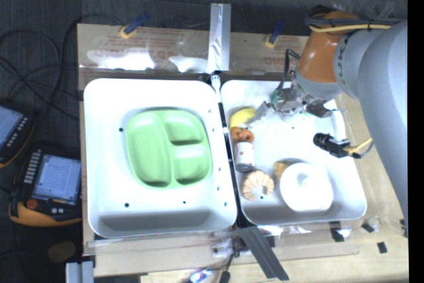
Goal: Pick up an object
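holding 1 green tray point(165, 146) among 2 bins point(99, 209), gripper point(286, 103) aside.

arm point(381, 69): grey, rounded | orange band point(320, 56) | dark cables

Green tray point(165, 146) in left bin point(99, 162)

Green tray point(165, 146), white bins point(106, 103), yellow lemon point(242, 116), orange wrist band point(320, 56).
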